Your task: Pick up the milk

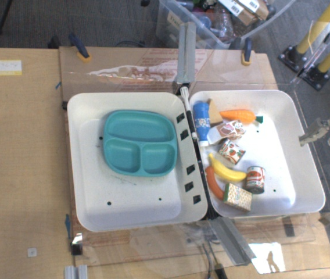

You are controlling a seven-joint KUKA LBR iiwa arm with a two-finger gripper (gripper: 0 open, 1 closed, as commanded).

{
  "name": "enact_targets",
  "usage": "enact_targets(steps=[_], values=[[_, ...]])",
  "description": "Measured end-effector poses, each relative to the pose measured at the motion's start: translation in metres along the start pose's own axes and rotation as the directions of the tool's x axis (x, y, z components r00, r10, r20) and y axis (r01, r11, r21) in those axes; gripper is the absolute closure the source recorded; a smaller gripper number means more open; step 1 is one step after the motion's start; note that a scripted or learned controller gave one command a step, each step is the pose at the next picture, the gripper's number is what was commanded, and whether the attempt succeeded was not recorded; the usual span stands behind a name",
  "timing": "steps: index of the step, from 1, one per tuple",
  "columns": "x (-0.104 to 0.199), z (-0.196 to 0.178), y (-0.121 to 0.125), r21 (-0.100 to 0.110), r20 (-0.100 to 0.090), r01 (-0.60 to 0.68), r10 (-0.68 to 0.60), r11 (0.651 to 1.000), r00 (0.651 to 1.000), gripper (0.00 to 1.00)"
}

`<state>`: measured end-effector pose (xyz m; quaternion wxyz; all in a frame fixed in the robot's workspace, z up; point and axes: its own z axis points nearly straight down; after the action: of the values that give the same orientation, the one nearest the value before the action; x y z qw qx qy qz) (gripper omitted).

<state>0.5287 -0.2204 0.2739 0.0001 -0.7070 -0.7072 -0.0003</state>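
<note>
The milk looks like the small white carton with red print (230, 130), lying on its side in the right bin (281, 106) near its middle. A second small carton with a red and green pattern (232, 152) lies just below it. My gripper (318, 135) hovers at the far right, just outside the right bin's right rim, well away from the cartons. Only a small grey part of it shows at the picture's edge.
Around the cartons lie a blue bottle (201, 121), a carrot (239, 115), a banana (226, 169), a red can (255, 179), a hot dog (213, 183) and a small box (237, 196). The left bin (83, 156) holds a teal divided plate (140, 142).
</note>
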Motion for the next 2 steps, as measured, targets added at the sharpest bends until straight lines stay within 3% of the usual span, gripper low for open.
enact_targets(steps=[1, 2], values=[[0.046, 0.133, 0.017, 0.0, 0.0, 0.023, -0.023, 1.0, 1.0, 0.0], [0.117, 0.178, 0.035, 0.001, -0.001, -0.016, 0.016, 1.0, 1.0, 0.0]])
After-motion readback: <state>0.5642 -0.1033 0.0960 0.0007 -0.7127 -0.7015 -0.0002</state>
